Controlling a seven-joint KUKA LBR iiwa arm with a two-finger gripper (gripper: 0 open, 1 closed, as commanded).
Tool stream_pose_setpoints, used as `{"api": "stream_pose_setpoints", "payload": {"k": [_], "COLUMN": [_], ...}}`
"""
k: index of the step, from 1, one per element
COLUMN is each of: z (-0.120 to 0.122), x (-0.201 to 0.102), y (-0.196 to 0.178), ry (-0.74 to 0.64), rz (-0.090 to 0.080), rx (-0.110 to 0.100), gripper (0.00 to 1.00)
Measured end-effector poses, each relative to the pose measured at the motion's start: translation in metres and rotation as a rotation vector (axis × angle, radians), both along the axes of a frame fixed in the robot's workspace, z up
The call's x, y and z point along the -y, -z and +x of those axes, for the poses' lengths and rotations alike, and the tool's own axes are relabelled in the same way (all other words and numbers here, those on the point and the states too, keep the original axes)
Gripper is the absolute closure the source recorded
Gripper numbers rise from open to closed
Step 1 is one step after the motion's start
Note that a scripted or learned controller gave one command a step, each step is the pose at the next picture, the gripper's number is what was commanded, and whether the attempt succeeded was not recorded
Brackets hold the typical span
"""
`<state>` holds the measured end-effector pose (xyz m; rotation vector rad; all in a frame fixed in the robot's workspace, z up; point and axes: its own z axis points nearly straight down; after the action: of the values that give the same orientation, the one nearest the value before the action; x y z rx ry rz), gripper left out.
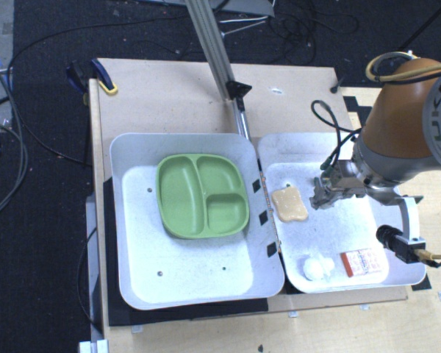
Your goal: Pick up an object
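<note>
A tan, bread-like piece (289,204) lies at the left side of the right bin (338,237). A white round object (317,268) sits near that bin's front, and a red and white packet (364,262) lies to its right. My gripper (321,197) hangs over the right bin just to the right of the tan piece, with nothing seen in it. The arm's orange band is above and to the right of it.
The left bin (143,263) holds a green divided plate (203,195). A grey metal pole (214,46) slants down from the top to the bins' back edge. Black clips sit along the seam between the bins. A black cable loops near the wrist.
</note>
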<state>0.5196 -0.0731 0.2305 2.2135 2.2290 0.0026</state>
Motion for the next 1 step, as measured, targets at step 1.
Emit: {"api": "stream_pose_setpoints", "payload": {"k": [1], "z": [0.0144], "x": [-0.0557], "y": [-0.0098], "ry": [-0.001], "rz": [0.000], "rx": [0.001], "gripper": [1.00]}}
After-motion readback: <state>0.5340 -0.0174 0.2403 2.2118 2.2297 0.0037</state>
